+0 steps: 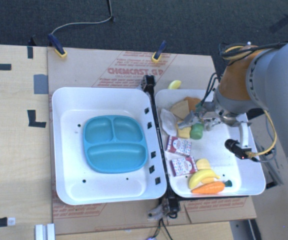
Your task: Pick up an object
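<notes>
My gripper [198, 121] hangs low over the upper middle of the right bin [249, 176], reaching in from the right. A small green round object [197, 132] lies directly under its tip, touching a yellow block [184, 132]. Whether the green object is gripped is hidden from this angle. A brown wedge [186, 106] and a clear plastic piece [167, 120] lie just left of the gripper. Two red-and-white packets [179, 146] sit below them. A banana [204, 177] and a carrot [209, 187] rest at the bin's front.
The left bin [64, 134] holds a blue divided plate [115, 143]. A small yellow object [174, 84] sits at the right bin's back rim. A black divider [154, 134] runs between the bins. A black cable fitting [234, 147] hangs off the arm's wrist.
</notes>
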